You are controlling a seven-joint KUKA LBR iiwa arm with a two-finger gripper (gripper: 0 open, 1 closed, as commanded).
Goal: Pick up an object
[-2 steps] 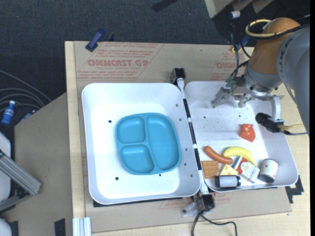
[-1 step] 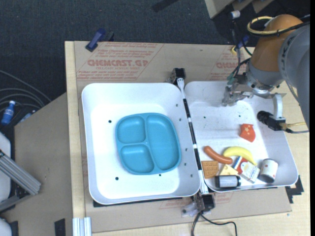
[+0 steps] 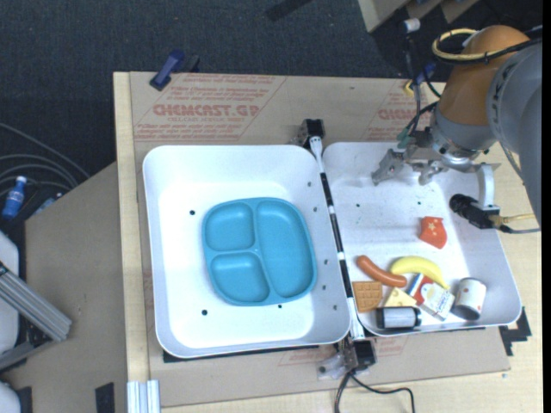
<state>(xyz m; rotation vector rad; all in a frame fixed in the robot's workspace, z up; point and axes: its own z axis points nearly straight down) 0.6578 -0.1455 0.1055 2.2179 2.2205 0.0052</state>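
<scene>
Gripper above the right bin's far end, nothing held.

Left bin (image 3: 164, 231) holds a blue divided plate (image 3: 258, 249); the hot dog (image 3: 380, 270), banana (image 3: 417, 269) and red piece (image 3: 433, 231) crowd the near corner, well apart from the spread, empty gripper (image 3: 405, 169), which risks closing on bare floor.

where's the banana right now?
In the camera view, the banana lies in the right bin, near its front edge, just right of the hot dog and below the red piece.
</scene>
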